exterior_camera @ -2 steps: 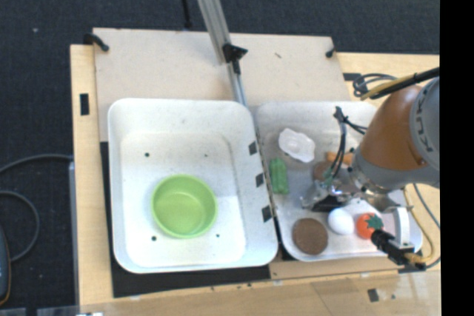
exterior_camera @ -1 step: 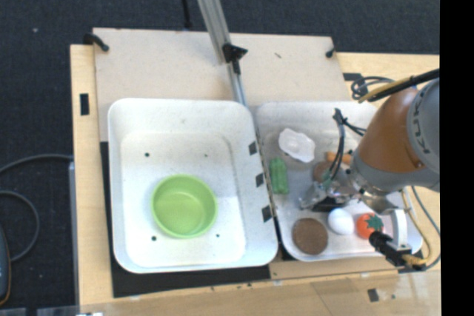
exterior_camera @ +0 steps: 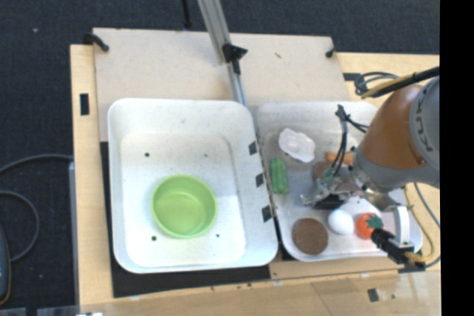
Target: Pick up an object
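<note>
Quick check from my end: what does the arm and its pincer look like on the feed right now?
The arm is a rounded grey body with a broad orange band above the wrist. Thin dark cables run down beside it to the pincer, a small dark metal assembly over the right bin. More cables loop behind the arm.

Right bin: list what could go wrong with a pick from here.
1. The end effector sits low among crowded things: the small white ball, orange object and round brown disc lie close together, so a grasp may nudge or catch two.
2. The clear crumpled plastic piece looks flimsy and might slip.
3. The green block lies near the right white bin wall, leaving little finger room.
</note>
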Controlling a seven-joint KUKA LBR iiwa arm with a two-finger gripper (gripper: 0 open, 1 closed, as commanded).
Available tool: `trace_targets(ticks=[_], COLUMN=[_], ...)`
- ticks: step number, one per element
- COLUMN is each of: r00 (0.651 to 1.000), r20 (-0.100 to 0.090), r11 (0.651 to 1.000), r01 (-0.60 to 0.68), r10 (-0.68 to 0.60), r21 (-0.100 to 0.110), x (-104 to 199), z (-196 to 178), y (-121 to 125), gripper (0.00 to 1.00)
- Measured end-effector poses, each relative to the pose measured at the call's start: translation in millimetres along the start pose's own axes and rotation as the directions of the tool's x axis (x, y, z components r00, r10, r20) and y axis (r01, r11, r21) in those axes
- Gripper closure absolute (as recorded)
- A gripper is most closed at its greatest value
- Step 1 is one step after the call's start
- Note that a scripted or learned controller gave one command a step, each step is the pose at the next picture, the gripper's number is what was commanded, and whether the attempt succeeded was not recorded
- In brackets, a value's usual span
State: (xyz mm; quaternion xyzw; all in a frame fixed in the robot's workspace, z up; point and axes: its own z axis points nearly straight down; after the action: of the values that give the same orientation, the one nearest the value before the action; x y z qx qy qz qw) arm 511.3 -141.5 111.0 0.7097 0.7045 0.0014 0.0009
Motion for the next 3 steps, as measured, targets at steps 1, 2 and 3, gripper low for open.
trace_targets(ticks=[1,2,3], r00=[1.0,1.0,1.0], r20=[0.002,0.003,0.002], r11=[1.0,1.0,1.0], r01=[0.009,0.01,0.012], r10=[-0.009,-0.01,-0.012], r21=[0.001,0.0,-0.002], x=[0,-11,-12], z=[-60,-112,-139], y=[2,0,1], gripper=[1.0,1.0,1.0])
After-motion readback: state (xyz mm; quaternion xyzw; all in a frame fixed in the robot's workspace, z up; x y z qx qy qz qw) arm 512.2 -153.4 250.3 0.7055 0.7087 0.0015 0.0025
